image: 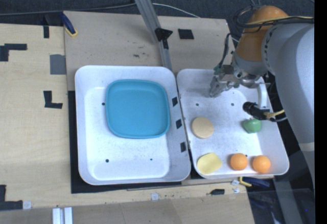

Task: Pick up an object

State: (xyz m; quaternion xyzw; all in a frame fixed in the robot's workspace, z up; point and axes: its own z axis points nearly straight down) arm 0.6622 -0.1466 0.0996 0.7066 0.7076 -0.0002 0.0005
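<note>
Camera view: my gripper (218, 88) hangs over the right bin's (231, 110) back, empty; can't tell the finger gap. Nearest target: beige disc (203, 127), just forward-left. Center over it, descend straight, avoid the bin wall, then close.

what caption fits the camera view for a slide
Grey arm's claw poised above the right white bin holding five small round food pieces; square blue plastic plate sits in the left white bin.

Both white bins (92, 115) look like smooth plastic, slightly glossy. The blue plate (137, 108) is matt plastic. Bench top (30, 115) is pale wood, plywood-looking, and the slanted pole (145, 8) is brushed metal.
</note>
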